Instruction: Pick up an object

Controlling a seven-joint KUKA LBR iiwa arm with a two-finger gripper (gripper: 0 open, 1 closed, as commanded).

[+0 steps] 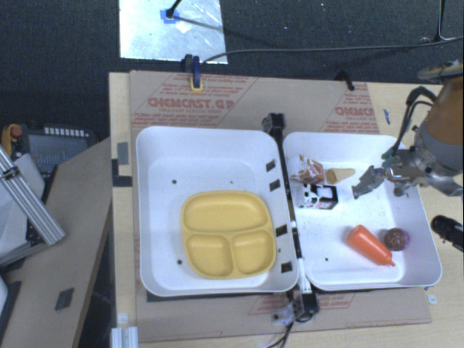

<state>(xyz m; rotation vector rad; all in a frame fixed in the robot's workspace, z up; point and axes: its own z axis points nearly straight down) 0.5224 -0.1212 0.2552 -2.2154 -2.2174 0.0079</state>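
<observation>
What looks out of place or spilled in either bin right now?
Nothing stands out. The yellow tray lies flat in the left bin. In the right bin, the carrot lies on its side next to the dark red ball, with small toys bunched near the divider. The pincer hovers above the right bin.

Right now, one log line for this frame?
gripper: over right bin, holding nothing seen | carrot, dark red ball: lying in bin | yellow tray: left bin
</observation>
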